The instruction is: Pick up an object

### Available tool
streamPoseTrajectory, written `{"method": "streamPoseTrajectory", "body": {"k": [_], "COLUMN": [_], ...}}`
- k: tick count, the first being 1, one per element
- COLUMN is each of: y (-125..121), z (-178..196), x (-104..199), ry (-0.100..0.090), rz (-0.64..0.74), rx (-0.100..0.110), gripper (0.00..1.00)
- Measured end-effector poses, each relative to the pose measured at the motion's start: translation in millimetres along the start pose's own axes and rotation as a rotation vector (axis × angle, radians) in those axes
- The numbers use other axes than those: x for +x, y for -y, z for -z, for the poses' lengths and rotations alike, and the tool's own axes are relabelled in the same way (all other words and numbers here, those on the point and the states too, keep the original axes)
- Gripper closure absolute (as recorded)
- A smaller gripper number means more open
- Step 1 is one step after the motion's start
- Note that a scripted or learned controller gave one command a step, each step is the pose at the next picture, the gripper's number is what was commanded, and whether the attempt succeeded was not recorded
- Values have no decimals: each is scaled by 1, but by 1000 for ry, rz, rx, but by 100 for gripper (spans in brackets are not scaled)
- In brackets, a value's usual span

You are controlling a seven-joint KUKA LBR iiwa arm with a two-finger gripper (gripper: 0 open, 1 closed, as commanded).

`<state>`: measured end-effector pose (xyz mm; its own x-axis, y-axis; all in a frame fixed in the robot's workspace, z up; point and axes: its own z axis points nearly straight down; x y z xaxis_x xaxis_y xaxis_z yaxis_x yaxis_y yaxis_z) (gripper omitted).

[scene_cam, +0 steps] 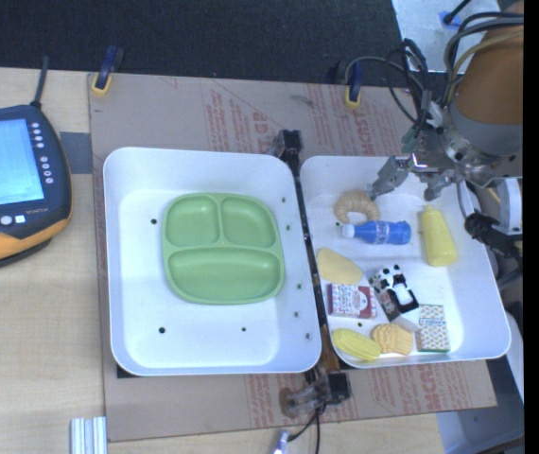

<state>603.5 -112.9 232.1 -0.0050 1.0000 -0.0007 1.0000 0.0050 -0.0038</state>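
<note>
My gripper [410, 183] hangs over the back of the right bin [482, 287], open, with nothing between its fingers. One finger [386, 175] points down toward a tan croissant [355, 202]. The other finger [437, 188] is just above a yellow corn-like piece [437, 236]. A blue bottle [381, 233] lies on its side in front of the gripper. Nearer the front lie a pale yellow wedge [339, 266], a red and white packet [352, 301], a black and white toy [394, 289], a cracker [392, 339], a yellow lemon-like piece [356, 346] and a small patterned box [432, 329].
The left bin [132, 329] bears a green divided plate [222, 247]. A tablet pendant [9, 173] rests on the bench at far left. Clamps [289, 144] sit between the bins at the back and the front. Cables loop above the wrist at top right.
</note>
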Motion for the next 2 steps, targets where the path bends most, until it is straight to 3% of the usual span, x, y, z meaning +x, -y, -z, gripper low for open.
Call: {"method": "streamPoseTrajectory", "body": {"k": [1, 2], "y": [43, 86], "z": [-93, -131], "x": [5, -66], "ry": [1, 2], "rz": [0, -1], "rx": [1, 0], "gripper": [0, 0]}}
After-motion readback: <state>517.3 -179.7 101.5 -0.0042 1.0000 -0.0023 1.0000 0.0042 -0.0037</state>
